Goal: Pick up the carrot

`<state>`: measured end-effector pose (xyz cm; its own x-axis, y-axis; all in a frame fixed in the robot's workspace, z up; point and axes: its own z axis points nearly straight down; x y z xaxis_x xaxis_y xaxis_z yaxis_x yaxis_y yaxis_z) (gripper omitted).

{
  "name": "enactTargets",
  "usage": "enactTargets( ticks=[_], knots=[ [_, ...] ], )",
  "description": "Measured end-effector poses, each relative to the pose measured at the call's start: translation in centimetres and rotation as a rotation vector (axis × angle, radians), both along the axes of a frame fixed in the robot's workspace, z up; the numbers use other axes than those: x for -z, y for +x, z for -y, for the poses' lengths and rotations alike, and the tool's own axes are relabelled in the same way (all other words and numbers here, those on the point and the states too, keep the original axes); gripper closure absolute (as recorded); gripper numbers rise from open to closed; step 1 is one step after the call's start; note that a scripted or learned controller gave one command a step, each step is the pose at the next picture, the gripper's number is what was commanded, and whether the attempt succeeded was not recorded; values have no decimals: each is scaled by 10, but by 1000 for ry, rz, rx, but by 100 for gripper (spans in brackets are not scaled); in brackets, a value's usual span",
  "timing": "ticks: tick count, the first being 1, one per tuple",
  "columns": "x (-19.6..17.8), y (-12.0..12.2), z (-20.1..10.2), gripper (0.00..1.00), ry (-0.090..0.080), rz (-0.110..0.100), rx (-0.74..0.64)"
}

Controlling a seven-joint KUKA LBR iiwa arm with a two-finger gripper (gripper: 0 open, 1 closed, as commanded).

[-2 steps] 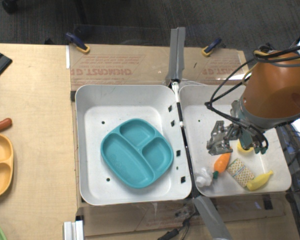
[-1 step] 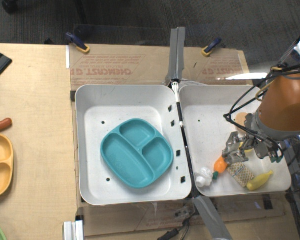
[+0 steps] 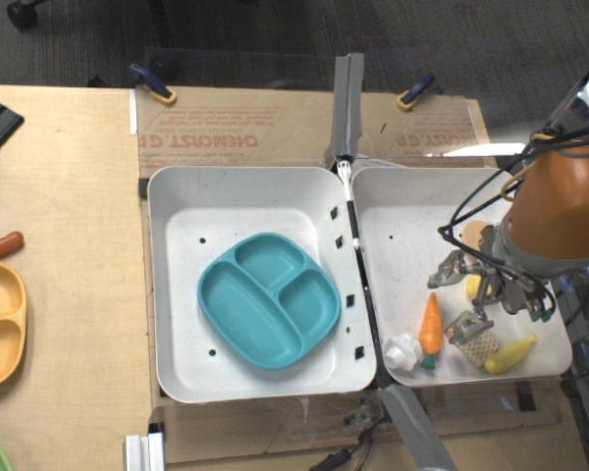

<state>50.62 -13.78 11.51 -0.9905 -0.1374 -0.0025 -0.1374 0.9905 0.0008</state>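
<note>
We see the carrot [image 3: 430, 326] lying in the right bin [image 3: 402, 204], near its front edge. It is small and bright orange, tapered, with its narrow tip pointing toward the back and a green stub at the front end. It looks smooth and glossy, like a plastic toy. A crumpled white lump [image 3: 402, 352] sits just beside its green end, to the left.

The arm [image 3: 560, 204] reaches in from the right, its broad orange band filling the upper right of the bin, with black cables looping off it. Below the band the grey wrist carries the gripper [image 3: 468, 307], which hangs low over the bin floor just right of the carrot. We make out metal finger parts spread to either side, one near the carrot's tip and one lower down, but we cannot tell how far apart they stand. Nothing sits between them, and the carrot lies apart from them on the floor.

A yellow piece [image 3: 509, 353], banana-shaped, lies at the front right of the bin, and a tan waffled bit [image 3: 479, 346] rests just left of it. Another small yellow thing [image 3: 473, 286] is partly hidden behind the gripper.

The left bin [image 3: 177, 204] is matte white with small dark holes and holds a teal tray [image 3: 268, 300] with three compartments, tilted askew. Both bins sit on brown cardboard [image 3: 226, 130].
</note>
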Motion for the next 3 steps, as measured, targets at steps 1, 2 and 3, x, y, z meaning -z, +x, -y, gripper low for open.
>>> enactTargets(
  ticks=[1, 2, 3],
  knots=[
    [23, 4, -29, 0, 0, -1, 49],
    [14, 5, -29, 100, 1, 2, 51],
    [-79, 50, -90, 100, -4, 6, 30]
  ],
)
